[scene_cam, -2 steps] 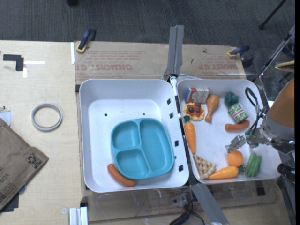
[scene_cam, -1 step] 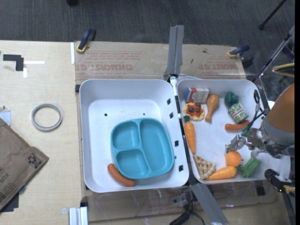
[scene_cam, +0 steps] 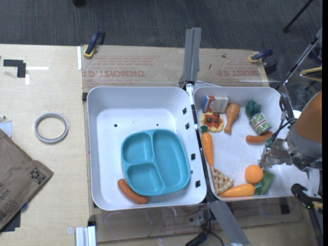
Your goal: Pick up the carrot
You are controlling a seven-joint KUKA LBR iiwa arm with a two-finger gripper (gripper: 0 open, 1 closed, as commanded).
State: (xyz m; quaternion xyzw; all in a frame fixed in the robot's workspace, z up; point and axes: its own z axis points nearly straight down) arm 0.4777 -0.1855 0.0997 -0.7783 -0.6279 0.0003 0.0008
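Approach step: the gripper (scene_cam: 270, 157) hovers at right, its grip impossible to tell, near the orange (scene_cam: 253, 173). Next, reach the carrot (scene_cam: 207, 146) mid-frame.

The worktop (scene_cam: 46, 81) is pale wood, and two shallow white bins stand on it side by side, the left bin (scene_cam: 102, 152) and the right bin (scene_cam: 287, 188). Left of them lie a roll of tape (scene_cam: 51, 127) and a brown cardboard box (scene_cam: 18, 178). A cardboard sheet (scene_cam: 133, 65) lies behind the bins.
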